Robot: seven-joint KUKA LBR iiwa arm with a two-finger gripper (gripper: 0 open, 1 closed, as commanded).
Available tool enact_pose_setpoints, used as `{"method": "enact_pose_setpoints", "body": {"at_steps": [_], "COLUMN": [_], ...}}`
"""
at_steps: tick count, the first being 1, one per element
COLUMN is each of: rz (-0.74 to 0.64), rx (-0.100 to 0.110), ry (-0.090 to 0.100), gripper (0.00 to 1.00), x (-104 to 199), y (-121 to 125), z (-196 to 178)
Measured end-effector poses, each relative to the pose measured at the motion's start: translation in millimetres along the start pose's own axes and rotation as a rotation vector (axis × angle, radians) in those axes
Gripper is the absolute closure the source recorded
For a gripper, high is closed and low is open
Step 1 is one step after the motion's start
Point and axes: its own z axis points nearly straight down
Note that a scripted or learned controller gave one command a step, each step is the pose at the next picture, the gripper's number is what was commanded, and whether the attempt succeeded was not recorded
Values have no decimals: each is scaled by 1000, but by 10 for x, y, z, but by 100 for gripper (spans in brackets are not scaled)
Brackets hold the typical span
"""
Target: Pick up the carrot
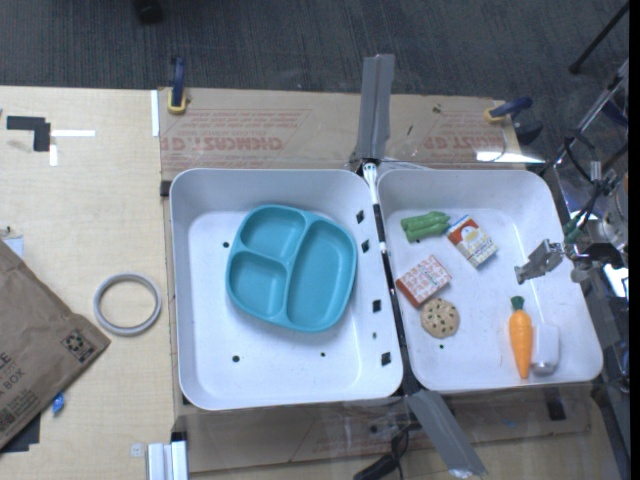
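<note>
Carrot (520,342) in right bin (566,230) — near front-right corner, beside cookie (439,318).

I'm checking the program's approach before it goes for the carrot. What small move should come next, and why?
Probably shift the gripper toward the near edge of the right bin until it is above the carrot, then descend. The carrot lies untouched near the bin's near right corner, beside a small white object, and the gripper sits short of it.

End effector (545,260) small and blurred at right rim, arm mostly cut off by frame edge.
</note>
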Motion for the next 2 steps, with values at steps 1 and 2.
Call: {"method": "enact_pose_setpoints", "body": {"at_steps": [1, 2], "rz": [79, 301], "rx": [0, 1], "ry": [0, 1], "gripper": [0, 0], "x": [-62, -63], "y": [118, -127], "z": [1212, 1270]}}
